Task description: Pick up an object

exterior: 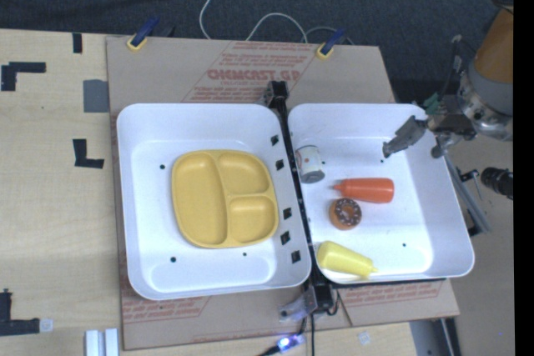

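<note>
The right bin [421,263] holds a small grey-white cylinder [309,163] by its left wall, an orange carrot-like piece [365,189], a brown doughnut with sprinkles [345,213] and a yellow wedge [343,260] at the front. My gripper [415,141] hangs over the bin's far right corner, above and to the right of the carrot. Its two dark fingers [400,138] stand spread apart and open, with nothing between them.
A yellow divided plate [224,197] lies in the left bin [146,146]. Black clips line the wall between the bins [286,179]. The bins rest on a cardboard sheet [242,71], with a white cable at the back.
</note>
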`<state>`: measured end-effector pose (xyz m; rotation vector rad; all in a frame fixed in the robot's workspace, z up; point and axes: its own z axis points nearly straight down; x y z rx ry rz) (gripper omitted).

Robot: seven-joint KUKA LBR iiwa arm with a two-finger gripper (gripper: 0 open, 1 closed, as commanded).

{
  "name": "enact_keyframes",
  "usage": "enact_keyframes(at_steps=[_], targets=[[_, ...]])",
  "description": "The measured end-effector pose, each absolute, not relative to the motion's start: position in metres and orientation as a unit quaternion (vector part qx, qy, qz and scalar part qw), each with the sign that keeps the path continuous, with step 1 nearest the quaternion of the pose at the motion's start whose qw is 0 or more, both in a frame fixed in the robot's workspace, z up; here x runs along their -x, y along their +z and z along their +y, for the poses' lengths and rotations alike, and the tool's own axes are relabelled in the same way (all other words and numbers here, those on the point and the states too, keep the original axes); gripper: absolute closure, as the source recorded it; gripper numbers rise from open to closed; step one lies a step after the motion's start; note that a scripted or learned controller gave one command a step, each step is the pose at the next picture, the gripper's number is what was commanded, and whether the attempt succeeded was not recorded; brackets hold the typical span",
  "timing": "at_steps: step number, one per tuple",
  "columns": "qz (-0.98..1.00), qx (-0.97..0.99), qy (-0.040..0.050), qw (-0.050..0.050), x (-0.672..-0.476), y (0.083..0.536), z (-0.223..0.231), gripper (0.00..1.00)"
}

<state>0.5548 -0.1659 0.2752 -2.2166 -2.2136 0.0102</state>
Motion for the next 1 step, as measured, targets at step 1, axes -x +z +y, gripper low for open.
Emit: enact_keyframes(at_steps=[1], targets=[[-0.708,0.707,0.0006,0.0,-0.5566,0.2801,-0.1657,0.0]])
